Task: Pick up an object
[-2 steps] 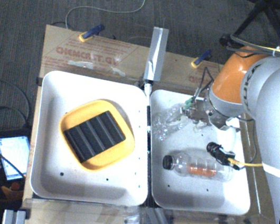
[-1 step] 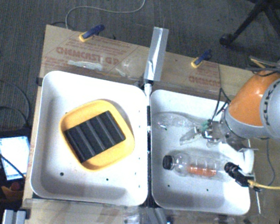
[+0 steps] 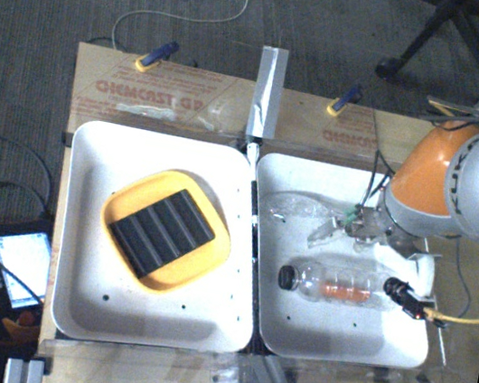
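Our gripper (image 3: 364,224) hangs low in the right bin (image 3: 395,351), but we cannot tell its state, because the wrist covers it. We judge it is placed there to reach the bottle (image 3: 333,283), which lies on its side just below it, cap to the left. The bottle is clear plastic with something reddish inside. In the left bin (image 3: 74,295) rests a yellow tray (image 3: 168,230) with black ribs.

One fixed camera: we look down at a slant from above the bench, far enough to take in both bins (image 3: 157,245) whole, the arm (image 3: 462,179) entering at right.
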`<state>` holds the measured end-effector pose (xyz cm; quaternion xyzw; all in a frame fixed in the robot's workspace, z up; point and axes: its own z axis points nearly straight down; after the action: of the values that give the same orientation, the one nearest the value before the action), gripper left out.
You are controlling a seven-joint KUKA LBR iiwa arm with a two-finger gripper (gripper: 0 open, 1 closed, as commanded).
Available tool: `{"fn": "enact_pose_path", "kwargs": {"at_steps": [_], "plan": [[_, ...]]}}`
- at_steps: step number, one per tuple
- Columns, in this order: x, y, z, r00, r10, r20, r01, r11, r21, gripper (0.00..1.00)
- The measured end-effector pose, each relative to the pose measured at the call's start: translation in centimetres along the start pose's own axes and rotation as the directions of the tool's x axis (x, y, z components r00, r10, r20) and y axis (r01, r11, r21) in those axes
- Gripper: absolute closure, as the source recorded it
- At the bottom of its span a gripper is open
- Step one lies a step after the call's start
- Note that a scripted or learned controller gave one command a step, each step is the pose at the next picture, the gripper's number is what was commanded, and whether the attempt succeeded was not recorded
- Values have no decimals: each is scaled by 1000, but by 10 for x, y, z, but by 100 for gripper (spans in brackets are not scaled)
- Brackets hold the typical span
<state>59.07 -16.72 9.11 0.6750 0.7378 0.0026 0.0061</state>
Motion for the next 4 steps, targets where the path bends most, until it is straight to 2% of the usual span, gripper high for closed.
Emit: {"fn": "enact_pose_path", "kwargs": {"at_steps": [1,2,3,4], "plan": [[-7,63,1,987,-158,-1,158,987,10,0],[-24,77,-46,986,-168,-6,168,986,9,0],[32,12,-44,984,-176,-7,176,984,12,0],[44,-30,-1,984,-180,-1,180,984,-2,0]]}}
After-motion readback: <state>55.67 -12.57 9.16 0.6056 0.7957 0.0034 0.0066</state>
